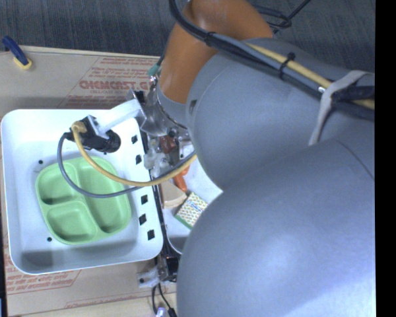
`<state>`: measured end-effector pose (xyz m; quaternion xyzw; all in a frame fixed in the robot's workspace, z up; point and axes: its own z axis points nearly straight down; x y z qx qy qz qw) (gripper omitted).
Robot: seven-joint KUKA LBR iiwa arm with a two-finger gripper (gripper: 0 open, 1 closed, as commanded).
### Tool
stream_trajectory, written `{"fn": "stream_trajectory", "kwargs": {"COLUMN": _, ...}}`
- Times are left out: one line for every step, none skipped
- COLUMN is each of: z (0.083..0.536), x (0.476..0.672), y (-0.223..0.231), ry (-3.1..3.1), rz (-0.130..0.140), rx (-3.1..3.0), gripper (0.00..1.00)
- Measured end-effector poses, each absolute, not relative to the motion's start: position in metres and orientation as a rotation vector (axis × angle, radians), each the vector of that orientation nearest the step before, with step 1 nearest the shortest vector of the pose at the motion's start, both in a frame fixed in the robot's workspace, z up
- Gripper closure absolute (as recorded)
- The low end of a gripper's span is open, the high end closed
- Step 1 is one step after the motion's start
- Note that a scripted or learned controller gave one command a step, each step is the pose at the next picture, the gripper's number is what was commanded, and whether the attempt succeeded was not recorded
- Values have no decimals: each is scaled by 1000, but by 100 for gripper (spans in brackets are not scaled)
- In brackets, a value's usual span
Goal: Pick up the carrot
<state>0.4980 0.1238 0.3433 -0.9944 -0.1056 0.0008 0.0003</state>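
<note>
1. A brown cardboard-covered bench (66, 78) on dark carpet bears a shallow white plastic bin (20, 177) at left; a second white bin (204, 183) to its right lies largely under the robot.
2. The two-finger metal gripper (164, 156) hangs over the divide between the bins, the bulky grey arm (284, 177) and its orange band (198, 45) above; how it is set cannot be told.
3. Just right of the gripper, an orange sliver (181, 176), probably the carrot, peeks beside a small patterned box (191, 208).
4. Left, a green divided plastic tray (82, 203) rests in the near-left bin, a grey cable (69, 177) looping over it.
5. The approach appears under way; next comes a descent squarely over the carrot.
</note>
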Motion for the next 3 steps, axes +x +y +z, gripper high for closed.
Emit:
{"fn": "stream_trajectory", "kwargs": {"z": 116, "x": 520, "y": 118, "ry": -322, "rz": 14, "rx": -3121, "gripper": 100}}
{"fn": "stream_trajectory", "kwargs": {"z": 94, "x": 492, "y": 114, "ry": -325, "rz": -7, "rx": -3121, "gripper": 100}}
{"fn": "stream_trajectory", "kwargs": {"z": 191, "x": 484, "y": 36, "ry": -1012, "rz": 5, "rx": -2969, "gripper": 100}}
